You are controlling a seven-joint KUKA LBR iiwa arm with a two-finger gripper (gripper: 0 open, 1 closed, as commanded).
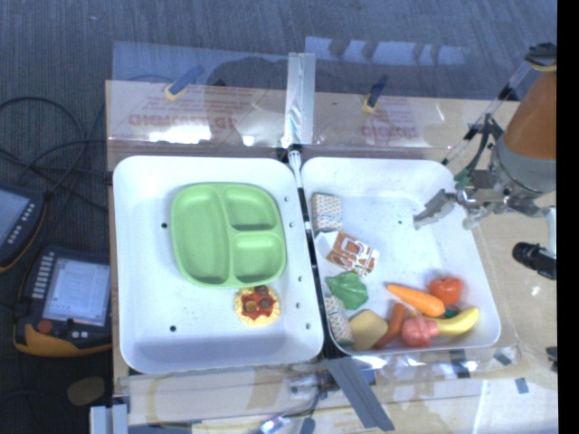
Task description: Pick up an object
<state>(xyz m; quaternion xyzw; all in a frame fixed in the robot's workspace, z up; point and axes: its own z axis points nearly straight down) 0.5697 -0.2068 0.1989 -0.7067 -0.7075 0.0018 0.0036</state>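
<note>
Grey metal claw [434,208] at the end of the robot arm reaches in from the right, hanging over the upper right part of the right shallow white plastic bin [398,172]. Whether its two prongs are apart or together cannot be told from this angle; nothing shows between them.

Along that bin's lower edge lie a long orange toy carrot [414,298], a red toy tomato [445,289], a curved yellow toy banana [458,322], a pink toy fruit [416,331] and a tan potato-shaped toy [365,329]. Further left lie a green leafy toy [347,289], an orange-and-white snack packet [350,253] and a patterned grey packet [327,212].

The left shallow white bin [145,260] holds a light green plastic plate with three compartments [228,233]. Just below that plate sits a small round yellow toy topped with red [257,305].
</note>
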